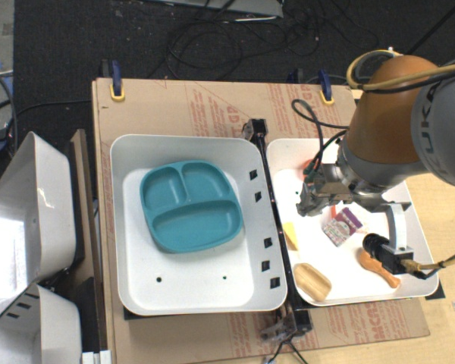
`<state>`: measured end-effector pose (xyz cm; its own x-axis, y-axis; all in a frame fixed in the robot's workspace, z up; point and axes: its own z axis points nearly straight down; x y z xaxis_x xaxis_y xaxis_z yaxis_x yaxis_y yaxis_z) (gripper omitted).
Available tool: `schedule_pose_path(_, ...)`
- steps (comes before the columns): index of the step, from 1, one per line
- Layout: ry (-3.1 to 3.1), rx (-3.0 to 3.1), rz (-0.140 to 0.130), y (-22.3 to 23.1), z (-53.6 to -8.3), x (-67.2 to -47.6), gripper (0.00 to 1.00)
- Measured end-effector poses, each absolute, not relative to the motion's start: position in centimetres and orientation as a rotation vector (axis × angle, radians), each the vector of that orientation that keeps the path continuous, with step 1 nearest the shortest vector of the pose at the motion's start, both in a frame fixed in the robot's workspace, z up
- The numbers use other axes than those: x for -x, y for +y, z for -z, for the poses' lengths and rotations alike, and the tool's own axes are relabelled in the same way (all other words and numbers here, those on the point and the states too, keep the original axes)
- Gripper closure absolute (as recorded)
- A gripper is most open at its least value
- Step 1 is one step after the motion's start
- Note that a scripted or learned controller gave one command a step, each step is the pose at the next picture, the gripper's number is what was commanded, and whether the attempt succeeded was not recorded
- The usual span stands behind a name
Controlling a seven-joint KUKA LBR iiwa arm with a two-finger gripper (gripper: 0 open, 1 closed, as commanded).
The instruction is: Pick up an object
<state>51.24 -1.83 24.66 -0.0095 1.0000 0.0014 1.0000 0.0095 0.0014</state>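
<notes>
The gripper (312, 203) hangs low over the right bin (288, 154), centre-right of frame, presumably lining up on the small items there, though its grip state is unreadable.

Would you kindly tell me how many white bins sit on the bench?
2: the left bin holds a teal divided plate; the right bin, beside it, lies under the arm, which may hide part of its contents.
</notes>
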Motion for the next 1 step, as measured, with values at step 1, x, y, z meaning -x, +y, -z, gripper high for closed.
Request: schedule_pose_path(1, -2.231, 2.211, 0.002, 3.74, -25.21, -51.81, 1.00)
